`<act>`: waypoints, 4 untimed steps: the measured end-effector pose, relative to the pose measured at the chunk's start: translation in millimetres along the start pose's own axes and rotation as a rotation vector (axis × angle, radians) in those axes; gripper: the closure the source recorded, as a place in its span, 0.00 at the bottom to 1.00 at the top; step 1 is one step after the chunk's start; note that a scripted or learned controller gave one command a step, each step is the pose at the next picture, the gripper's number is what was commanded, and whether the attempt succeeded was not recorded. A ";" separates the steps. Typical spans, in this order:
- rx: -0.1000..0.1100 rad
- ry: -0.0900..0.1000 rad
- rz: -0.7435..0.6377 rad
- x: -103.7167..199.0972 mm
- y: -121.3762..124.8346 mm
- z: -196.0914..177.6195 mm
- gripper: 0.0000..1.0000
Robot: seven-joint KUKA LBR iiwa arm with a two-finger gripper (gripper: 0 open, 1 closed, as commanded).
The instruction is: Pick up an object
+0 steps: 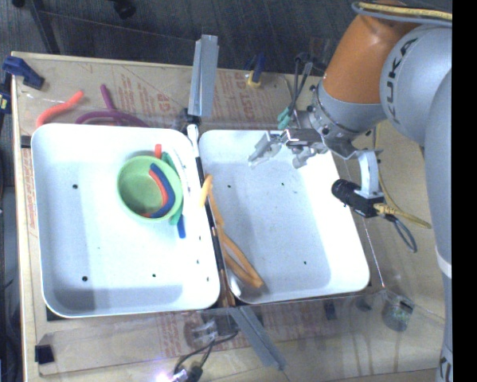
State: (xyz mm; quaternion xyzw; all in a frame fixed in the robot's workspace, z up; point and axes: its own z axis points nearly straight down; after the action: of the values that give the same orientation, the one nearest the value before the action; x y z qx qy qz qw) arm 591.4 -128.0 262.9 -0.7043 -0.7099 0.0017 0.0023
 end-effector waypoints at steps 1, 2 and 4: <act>0.001 -0.001 0.118 66.4 5.0 67.2 0.00; 0.001 -0.002 0.217 142.6 -17.2 72.8 0.00; -0.003 -0.001 0.172 41.9 9.5 71.3 0.00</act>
State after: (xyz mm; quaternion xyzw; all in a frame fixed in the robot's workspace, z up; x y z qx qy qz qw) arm 600.1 -86.0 191.6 -0.7628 -0.6467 0.0014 0.0006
